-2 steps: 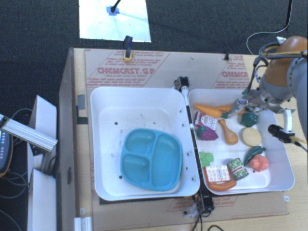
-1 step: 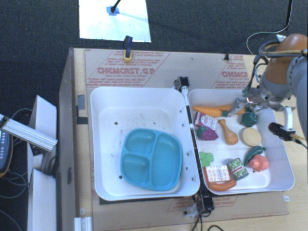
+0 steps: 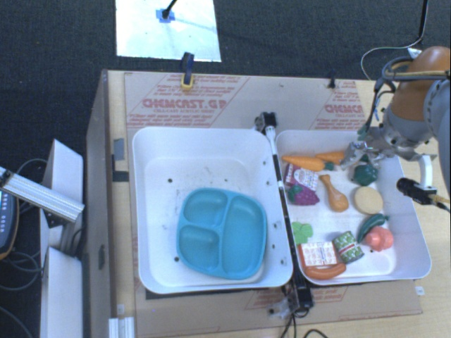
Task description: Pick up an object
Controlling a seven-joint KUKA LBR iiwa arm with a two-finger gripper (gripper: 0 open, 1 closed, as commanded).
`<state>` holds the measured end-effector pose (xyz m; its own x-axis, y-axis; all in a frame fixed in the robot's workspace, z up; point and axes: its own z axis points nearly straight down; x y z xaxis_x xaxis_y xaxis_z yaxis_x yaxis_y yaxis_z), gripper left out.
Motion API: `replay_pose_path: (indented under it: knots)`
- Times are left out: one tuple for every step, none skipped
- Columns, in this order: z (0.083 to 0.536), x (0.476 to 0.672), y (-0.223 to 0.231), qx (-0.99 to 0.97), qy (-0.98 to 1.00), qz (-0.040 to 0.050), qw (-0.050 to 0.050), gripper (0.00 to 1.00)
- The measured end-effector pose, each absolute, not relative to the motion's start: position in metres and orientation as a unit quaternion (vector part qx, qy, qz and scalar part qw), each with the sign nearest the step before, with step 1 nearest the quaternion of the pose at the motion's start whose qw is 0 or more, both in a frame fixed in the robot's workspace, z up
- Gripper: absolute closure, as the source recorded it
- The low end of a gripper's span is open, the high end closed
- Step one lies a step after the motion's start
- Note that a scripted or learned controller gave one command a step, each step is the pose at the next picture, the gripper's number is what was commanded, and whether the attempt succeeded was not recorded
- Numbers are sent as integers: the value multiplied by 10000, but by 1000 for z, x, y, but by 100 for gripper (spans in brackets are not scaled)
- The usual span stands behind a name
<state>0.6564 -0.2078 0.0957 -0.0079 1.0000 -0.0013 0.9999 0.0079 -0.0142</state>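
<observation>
The right bin (image 3: pixel 412 259) holds several toy foods: an orange carrot (image 3: pixel 310 163), purple grapes (image 3: pixel 303 195), a tan drumstick (image 3: pixel 334 193), a dark green piece (image 3: pixel 364 174), a pale round biscuit (image 3: pixel 368 201), a green pepper (image 3: pixel 371 224), a red fruit (image 3: pixel 380 239), a small can (image 3: pixel 347 246) and a hot dog (image 3: pixel 323 270). My gripper (image 3: pixel 362 151) hangs over the bin's far side, just above the dark green piece and beside the carrot's right end. The grey arm with its orange band (image 3: pixel 430 60) comes in from the upper right.
The left bin (image 3: pixel 151 189) holds a blue divided plate (image 3: pixel 222 234). A clamp (image 3: pixel 268 124) sits on the rims between the bins. A green leaf toy (image 3: pixel 302 231) and a printed packet (image 3: pixel 318 253) lie near the right bin's front. Cables trail near the arm.
</observation>
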Motion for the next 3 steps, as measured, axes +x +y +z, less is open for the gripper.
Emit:
replay_pose_path:
  knots:
    - [141,646,-189,-7057,-7085,-13,-23,100]
    - [141,645,-189,-7058,-7084,-6,-16,0]
    - [84,597,-150,-7063,-7079,-3,0,0]
